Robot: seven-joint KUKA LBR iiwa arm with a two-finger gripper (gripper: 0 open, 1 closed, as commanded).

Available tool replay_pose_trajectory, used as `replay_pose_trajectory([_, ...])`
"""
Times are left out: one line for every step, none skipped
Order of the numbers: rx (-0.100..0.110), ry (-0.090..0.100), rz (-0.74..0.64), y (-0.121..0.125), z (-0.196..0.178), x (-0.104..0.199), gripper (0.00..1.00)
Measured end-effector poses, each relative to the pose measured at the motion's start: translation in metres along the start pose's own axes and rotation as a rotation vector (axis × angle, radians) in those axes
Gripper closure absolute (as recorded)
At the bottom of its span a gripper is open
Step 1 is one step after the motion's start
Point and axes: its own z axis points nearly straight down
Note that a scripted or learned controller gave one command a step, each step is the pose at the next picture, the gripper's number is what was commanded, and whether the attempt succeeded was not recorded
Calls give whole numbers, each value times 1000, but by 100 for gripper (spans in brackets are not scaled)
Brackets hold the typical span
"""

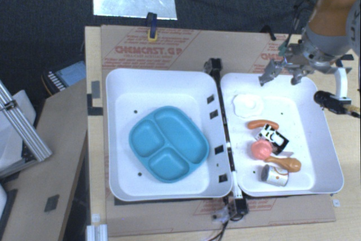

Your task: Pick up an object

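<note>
Legible text: red print "CHEMCAST G P" on the brown cardboard sheet (148, 49) covering the desk, well left of the pincer (280, 75), beyond the bins. A second red print beside the pincer is partly hidden, unreadable.

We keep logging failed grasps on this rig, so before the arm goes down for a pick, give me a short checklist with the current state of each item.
1. Gripper carries nothing: ok, the two fingers are spread with only bin showing between them.
2. Gripper is over the right bin: ok, at its far edge.
3. Gripper is above a target: not ok, the fried egg lies nearer the camera.
4. Targets lie apart: not ok, the sausage, pink cup, black and white piece and wooden spoon crowd together.
5. Metal can stands upright: cannot tell.
</note>
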Motion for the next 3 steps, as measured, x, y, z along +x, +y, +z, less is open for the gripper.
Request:
replay_pose_trajectory([-10,-1,-2,2,-6,0,0])
replay_pose_trajectory([-6,-1,1,0,44,-10,0])
replay_pose_trajectory([-6,-1,1,3,86,-12,0])
